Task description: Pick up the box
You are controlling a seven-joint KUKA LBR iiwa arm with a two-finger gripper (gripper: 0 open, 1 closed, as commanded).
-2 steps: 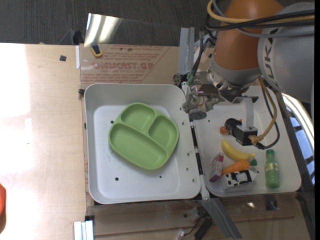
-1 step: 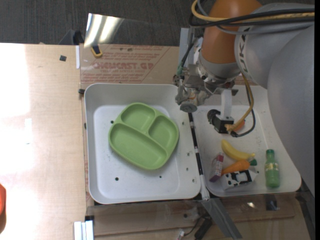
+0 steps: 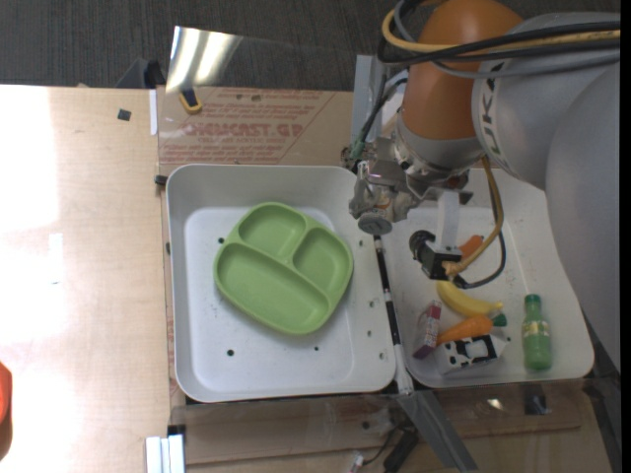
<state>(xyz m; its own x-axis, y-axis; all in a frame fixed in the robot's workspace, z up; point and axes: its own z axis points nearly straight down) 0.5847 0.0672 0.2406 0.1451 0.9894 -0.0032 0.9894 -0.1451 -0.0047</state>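
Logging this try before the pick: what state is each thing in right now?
Tray: right way up, lying in the left bin.
Bottle: lying on its side, right bin.
Banana: lying across the carrot.
Box: in the right bin, not gripped.
Gripper: above the bins' shared edge, holding nothing.

Strong light washes out the pale wooden benchtop (image 3: 69, 225) at left, and a shiny metal strip (image 3: 202, 57) glares. The shallow white plastic left bin (image 3: 187, 264) is evenly lit and sharp, its shadows soft.
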